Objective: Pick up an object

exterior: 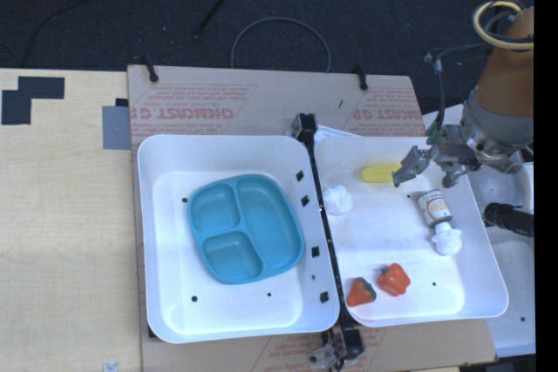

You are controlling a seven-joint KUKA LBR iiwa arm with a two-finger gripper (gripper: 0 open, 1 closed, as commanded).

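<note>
- Camera view, worktop (70, 213): two white bins side by side, left bin (166, 309) and right bin (475, 296).
- Left bin: one blue three-compartment tray (246, 227), lying flat near the middle.
- Right bin: yellow item (377, 174) near the far wall; white crumpled lump (338, 200) by the divider; small bottle (437, 220) with white cap at the right side; two orange-red peppers (380, 284) near the front wall.
- Tool (429, 172): over the right bin's far right part, fingers spread apart, nothing between them, just beside the yellow item and above the bottle.
</note>
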